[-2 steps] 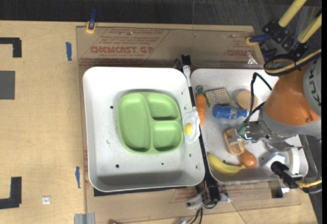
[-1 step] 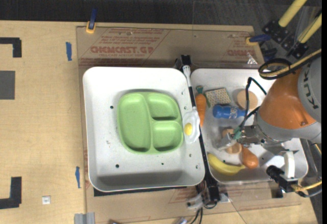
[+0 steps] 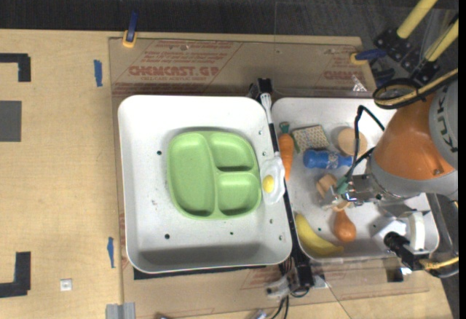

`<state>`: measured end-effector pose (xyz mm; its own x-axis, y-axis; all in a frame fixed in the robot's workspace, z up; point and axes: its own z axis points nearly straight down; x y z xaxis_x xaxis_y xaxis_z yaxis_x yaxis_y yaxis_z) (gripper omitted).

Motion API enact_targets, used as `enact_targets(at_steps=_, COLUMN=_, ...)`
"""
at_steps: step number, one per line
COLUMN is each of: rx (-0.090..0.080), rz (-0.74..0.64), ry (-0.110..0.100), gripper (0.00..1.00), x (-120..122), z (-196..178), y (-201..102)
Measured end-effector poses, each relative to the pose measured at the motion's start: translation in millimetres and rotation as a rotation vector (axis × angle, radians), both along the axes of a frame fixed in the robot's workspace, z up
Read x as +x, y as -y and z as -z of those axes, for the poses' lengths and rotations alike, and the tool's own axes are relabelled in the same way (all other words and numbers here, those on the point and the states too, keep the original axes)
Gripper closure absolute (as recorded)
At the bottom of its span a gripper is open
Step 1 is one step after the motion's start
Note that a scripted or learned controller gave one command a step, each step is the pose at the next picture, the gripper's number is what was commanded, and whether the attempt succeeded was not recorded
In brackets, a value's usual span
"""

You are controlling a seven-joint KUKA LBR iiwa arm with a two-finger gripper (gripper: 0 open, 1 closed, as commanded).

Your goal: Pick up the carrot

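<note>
The carrot is orange with a green top and lies lengthwise along the left wall of the right bin. My gripper hangs low over the middle of that bin, well to the right of the carrot and apart from it. It sits among a small tan piece and an orange-brown rounded toy. The orange band of the arm rises behind it on the right and hides the bin's right side.
In the right bin are a blue bottle, a waffle-like square, a tan round piece and a banana at the front. The left bin holds a green divided plate and a fried-egg toy.
</note>
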<state>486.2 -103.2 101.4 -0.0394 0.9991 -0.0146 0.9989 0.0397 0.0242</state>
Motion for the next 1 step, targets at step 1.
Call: enact_targets(at_steps=1, rx=0.0, rz=0.0, ry=-0.001, gripper=0.0, x=-0.3, z=0.5, y=-0.2)
